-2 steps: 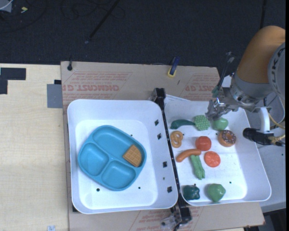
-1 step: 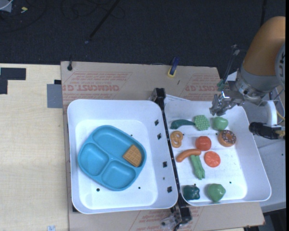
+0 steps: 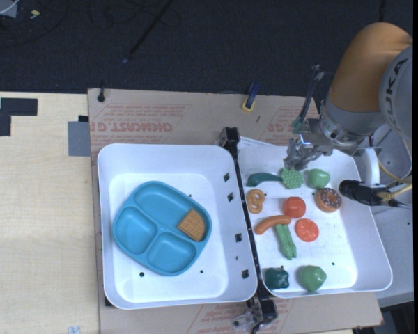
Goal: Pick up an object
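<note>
Hovering gripper (image 3: 297, 160) low over broccoli (image 3: 291, 178) in right bin (image 3: 376, 256); finger state impossible to tell. Nothing lifted yet; grasp and raise remaining.

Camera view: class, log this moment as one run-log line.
gripper: over right bin, at broccoli | held: nothing seen | tray: left bin, holds waffle

Just below the claw (image 3: 297, 160), toy foods crowd the right bin (image 3: 366, 256); bare floor lies farther below. Far left, the blue tray (image 3: 136, 229) fills the other bin.
</note>
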Controlling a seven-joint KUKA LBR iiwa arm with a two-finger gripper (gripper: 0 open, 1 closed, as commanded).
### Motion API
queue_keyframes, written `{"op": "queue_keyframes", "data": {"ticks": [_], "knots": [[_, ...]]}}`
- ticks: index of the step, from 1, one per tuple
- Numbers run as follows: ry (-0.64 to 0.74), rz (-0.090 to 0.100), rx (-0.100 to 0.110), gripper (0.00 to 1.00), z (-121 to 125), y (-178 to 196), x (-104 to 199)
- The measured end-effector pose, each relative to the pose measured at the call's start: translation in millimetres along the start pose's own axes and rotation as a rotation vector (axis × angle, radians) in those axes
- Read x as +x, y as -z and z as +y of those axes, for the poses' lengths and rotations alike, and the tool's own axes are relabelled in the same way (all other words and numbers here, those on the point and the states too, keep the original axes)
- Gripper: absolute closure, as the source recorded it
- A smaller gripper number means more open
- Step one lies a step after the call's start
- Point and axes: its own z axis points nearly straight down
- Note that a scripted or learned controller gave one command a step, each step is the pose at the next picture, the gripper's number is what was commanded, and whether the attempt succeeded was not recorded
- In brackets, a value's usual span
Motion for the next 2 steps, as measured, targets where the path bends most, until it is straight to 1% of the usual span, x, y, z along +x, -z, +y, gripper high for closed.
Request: {"op": "queue_keyframes", "data": {"ticks": [1,2], "knots": [[0.000,0.000,0.001,1.00,-2.2,-3.3,45.7],[0.000,-0.001,0.003,1.00,-11.0,-16.2,92.9]]}}
